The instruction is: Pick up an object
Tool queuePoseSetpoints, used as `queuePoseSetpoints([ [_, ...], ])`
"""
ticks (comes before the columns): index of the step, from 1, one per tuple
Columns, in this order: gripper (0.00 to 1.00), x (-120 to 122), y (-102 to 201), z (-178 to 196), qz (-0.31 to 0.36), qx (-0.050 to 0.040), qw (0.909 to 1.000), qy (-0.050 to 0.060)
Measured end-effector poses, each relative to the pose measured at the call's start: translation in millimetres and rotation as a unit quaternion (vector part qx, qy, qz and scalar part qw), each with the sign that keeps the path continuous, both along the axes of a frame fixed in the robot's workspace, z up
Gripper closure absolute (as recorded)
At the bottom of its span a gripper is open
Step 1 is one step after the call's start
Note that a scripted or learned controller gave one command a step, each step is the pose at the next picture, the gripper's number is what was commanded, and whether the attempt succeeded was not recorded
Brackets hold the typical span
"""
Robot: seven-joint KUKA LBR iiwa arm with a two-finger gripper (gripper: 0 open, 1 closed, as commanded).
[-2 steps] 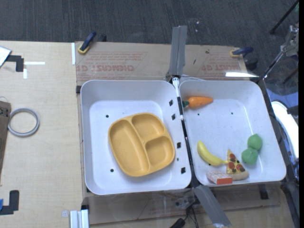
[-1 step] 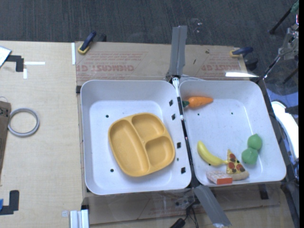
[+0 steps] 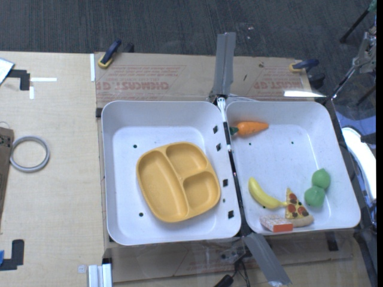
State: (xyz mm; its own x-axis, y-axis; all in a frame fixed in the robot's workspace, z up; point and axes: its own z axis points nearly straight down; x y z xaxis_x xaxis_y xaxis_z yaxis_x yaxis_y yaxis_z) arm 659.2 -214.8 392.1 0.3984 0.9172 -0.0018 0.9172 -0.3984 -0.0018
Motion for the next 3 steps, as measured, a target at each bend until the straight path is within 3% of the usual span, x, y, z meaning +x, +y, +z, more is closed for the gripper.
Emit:
queuePoseSetpoints([
  [1, 1.00, -3.8, 2.6, -5.7, -0.241, -0.0002, 0.9706, 0.001],
  [2, 1.00, -17.4, -5.1, -5.6, -0.272, -0.0001, 0.9622, 0.002],
  [3, 1.00, -11.2, -6.1, -6.1, -0.310, -0.0003, 0.9508, 0.001],
])
